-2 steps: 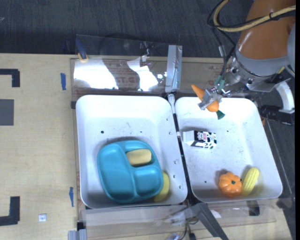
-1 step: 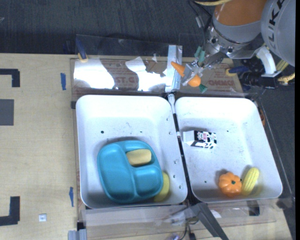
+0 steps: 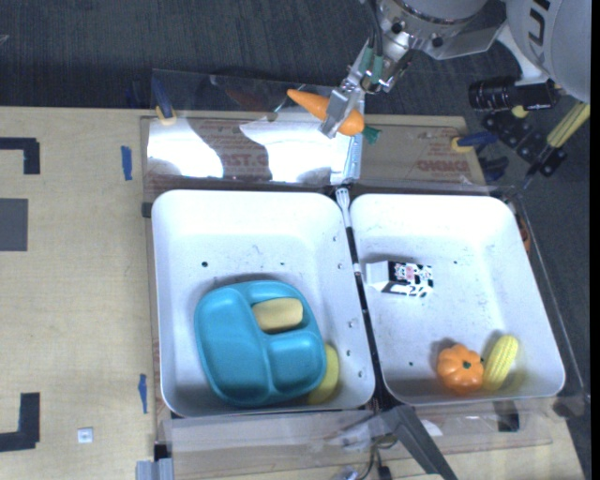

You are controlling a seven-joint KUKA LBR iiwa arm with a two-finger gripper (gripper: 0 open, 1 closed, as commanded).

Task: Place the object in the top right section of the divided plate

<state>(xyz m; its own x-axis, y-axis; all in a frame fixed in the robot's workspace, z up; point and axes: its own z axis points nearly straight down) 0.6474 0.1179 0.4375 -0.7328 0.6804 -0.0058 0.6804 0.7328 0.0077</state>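
A carrot (image 3: 328,101) is being held between the fingers of the gripper (image 3: 339,111), which is closed on it; the orange body is showing on both sides of the fingers, with the pointed end directed toward the left of the view. The carrot is being carried high above the far edge of the counter (image 3: 56,281), over the strip behind the two bins and close to the line where they meet. The blue divided plate (image 3: 253,342) is lying in the left bin (image 3: 187,234), toward its near side. The top right section of the plate is being occupied by a pale yellow item (image 3: 279,314), and a second yellow item (image 3: 328,370) is resting just beside the plate's lower right rim. In the right bin (image 3: 469,234), a small orange pumpkin (image 3: 460,367) and a corn cob (image 3: 502,360) are touching near the front corner, and a small black-and-white card (image 3: 409,278) is lying near the middle. The task is judged to be roughly half complete: the pick is done, while the transfer over the left bin, the descent to the plate and the release are not yet done. The arm (image 3: 525,28) is being extended in from the upper right, with the wrist angled down and to the left, so that the gripper is being presented at a slant rather than vertically.
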